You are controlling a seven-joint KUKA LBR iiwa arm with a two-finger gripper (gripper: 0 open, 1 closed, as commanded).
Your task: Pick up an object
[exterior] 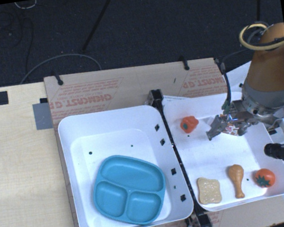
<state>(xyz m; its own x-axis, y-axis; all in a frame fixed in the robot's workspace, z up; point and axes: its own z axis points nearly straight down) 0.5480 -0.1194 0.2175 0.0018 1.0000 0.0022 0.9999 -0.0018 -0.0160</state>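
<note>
In the camera view the right bin (206, 111) holds a small red-orange pepper-like toy (188, 124) near its upper left. A slice of toast (209, 190), a drumstick (237, 178) and a red tomato (265, 177) lie along its front. My gripper (220, 127) hovers over the middle of the right bin, to the right of the pepper toy, pointing left. Nothing shows between its fingers.
The left bin (75, 131) holds a blue divided plate (129, 189). A black clamp strip (172, 153) runs between the two bins. Cardboard (106, 92) lies under the bins, and a wooden bench top (18, 178) extends to the left.
</note>
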